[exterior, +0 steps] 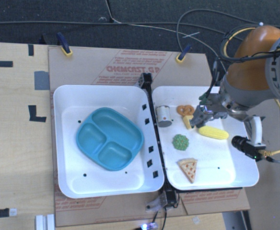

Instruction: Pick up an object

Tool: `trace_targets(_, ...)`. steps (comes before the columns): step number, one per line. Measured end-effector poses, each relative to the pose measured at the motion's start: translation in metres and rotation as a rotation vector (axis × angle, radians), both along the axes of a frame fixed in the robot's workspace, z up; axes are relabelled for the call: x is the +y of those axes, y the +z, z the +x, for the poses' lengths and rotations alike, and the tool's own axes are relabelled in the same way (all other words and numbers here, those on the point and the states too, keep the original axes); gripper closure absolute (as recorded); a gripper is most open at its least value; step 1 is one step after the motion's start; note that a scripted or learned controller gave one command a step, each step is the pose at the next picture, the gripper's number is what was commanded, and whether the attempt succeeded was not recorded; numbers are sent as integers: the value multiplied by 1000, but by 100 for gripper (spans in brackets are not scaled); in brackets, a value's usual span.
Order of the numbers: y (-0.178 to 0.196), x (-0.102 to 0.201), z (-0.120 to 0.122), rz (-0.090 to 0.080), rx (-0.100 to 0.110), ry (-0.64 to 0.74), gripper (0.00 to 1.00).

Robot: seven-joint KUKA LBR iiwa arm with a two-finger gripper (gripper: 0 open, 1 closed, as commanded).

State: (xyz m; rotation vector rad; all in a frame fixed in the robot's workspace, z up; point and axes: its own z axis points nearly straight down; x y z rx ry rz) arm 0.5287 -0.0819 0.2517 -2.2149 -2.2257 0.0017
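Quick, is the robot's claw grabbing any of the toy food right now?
Gripper: low over the right bin, beside the corn; grip cannot be told.

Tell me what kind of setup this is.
Likely a robot pick-and-place test bench in a lab: two white bins clamped to a cardboard-covered bench, toy food such as a corn cob and pizza slice, and loose cables across dark carpet behind.

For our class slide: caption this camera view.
Two-finger gripper hovers beside yellow plastic corn cob in right white bin.

Even overhead light, soft shadows, slightly blurry throughout.
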Motion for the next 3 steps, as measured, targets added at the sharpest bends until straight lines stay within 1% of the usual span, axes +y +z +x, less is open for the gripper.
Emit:
trace_targets(1, -15, 52, -3, 0, 1, 0, 100)
trace_targets(2, -16, 95, -11, 1, 1, 1, 100)
trace_targets(3, -11, 148, -25, 1, 1, 2, 100)
